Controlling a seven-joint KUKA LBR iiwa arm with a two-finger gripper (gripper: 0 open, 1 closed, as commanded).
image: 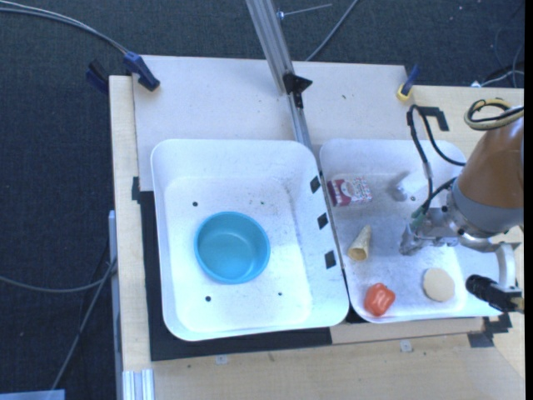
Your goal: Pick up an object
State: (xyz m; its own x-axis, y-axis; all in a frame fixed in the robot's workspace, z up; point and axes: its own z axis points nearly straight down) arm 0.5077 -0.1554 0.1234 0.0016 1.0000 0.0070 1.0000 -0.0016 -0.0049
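The gripper (410, 242) is hovering low just right of the cone (360, 242); I cannot tell how it is set.

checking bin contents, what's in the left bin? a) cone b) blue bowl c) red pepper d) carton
b: the blue bowl sits alone in the left bin; the pepper, cone and carton lie in the right bin.
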